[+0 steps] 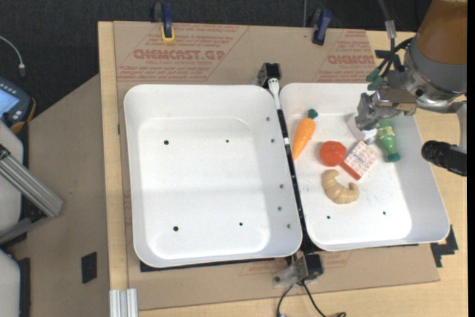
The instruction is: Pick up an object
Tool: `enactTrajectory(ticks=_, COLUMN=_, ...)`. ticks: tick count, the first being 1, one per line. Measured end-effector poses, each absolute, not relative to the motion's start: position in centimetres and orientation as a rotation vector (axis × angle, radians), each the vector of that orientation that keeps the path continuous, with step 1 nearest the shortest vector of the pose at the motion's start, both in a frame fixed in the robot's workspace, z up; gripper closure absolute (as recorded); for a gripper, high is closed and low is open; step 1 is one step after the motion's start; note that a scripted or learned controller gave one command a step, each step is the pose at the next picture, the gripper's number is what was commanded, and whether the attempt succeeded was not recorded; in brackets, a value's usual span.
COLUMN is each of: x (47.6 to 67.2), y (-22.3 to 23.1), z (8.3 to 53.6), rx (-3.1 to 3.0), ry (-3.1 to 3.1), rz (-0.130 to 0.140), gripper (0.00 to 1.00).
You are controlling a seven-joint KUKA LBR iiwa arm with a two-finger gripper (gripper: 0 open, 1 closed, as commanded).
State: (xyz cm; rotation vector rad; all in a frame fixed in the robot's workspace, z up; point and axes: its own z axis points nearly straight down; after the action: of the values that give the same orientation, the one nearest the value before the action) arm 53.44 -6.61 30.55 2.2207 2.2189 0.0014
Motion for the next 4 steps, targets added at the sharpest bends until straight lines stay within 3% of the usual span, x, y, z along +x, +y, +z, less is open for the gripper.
enactTrajectory(ticks=1, x=51.6, y=-2.4, z=40.8, rx=2.209, ry=2.222, rz=0.015, gripper=1.0)
enactTrajectory(ticks=2, x=48.1, y=-1.4, z=34.5, rx=2.227, ry=2.225, rz=-0.008, gripper=1.0)
enactTrajectory(ticks=3, x=52.5, y=0.8, z=41.5, rx=2.212, ry=2.22, rz=0.012, gripper=1.0)
enactTrajectory(ticks=4, x=56.3, y=-6.0, z=38.6, rx=2.226, ry=2.211, rz=-0.002, gripper=1.0)
